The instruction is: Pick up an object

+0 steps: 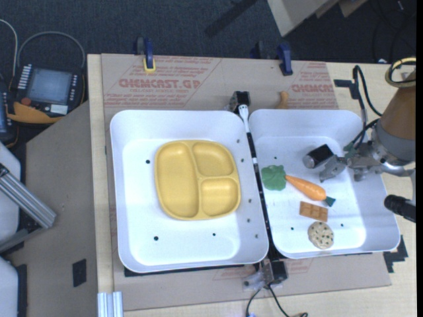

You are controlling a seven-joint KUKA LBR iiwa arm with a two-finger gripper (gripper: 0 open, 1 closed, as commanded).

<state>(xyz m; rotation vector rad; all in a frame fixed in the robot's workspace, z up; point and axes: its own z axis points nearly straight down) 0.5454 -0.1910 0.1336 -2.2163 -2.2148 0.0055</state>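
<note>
You are looking at the right bin (pixel 370 233), where the small things are lying. The carrot (pixel 306 187) is orange with a dark green tip at its right end, lying at a slant near the bin's middle. Just left of it, touching its blunt end, the green leafy piece (pixel 273 177) is sitting close to the bin's left wall. Nearer to you, the brown chocolate bar (pixel 313 211) is lying flat, and nearer still the round speckled cookie (pixel 321 235) is resting by the near wall. A short dark cylinder (pixel 318 156) with a pale end is lying farther back.

The arm (pixel 400 121) is reaching in from the right, its wrist leaning over the bin's right side. The pincer (pixel 334 168) is hanging low just right of the cylinder and above the carrot's green tip; you cannot tell how wide it is standing, nor whether it is gripping anything.

In the left bin (pixel 132 243) a yellow divided plate (pixel 197 179) is sitting in the middle.
</note>
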